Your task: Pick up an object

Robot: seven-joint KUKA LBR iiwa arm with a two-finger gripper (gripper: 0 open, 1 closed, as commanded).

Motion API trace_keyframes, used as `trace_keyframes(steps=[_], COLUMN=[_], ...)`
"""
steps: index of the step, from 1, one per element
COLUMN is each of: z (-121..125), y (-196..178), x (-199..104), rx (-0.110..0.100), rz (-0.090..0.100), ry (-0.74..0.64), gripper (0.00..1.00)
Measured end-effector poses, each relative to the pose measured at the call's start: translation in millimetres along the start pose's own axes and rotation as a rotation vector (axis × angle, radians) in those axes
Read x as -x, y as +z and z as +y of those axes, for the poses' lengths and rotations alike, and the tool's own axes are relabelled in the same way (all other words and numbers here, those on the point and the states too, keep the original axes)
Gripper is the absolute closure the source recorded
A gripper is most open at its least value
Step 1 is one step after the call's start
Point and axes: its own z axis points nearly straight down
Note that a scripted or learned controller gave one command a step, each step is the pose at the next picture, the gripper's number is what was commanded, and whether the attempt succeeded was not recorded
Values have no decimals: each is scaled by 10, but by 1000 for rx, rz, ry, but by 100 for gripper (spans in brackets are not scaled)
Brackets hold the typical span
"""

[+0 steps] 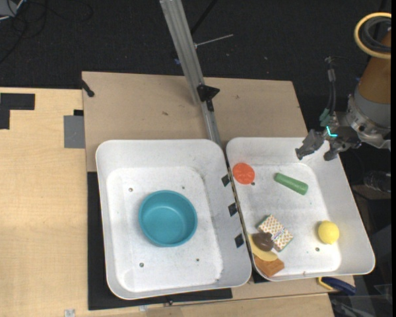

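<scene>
The grey arm [373, 104] reaches in from the right. Its gripper [319, 149] hangs low, fingers parted and bare.

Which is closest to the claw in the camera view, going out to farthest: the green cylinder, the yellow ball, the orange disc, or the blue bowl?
From the claw:
1. Green cylinder, right bin, just below the claw.
2. Orange disc, right bin's left edge.
3. Yellow ball, right bin's lower right; close to the disc's rank.
4. Blue bowl, left bin, farthest.

arm [376, 78] cut off at right edge — wrist upward
</scene>
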Motion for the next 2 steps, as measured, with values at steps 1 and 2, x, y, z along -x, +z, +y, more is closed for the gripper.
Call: trace_keyframes(steps=[1, 2], z=[0, -21], y=[0, 617], x=[0, -60], rx=[0, -5], rz=[0, 1], ry=[0, -1], gripper=[0, 0])
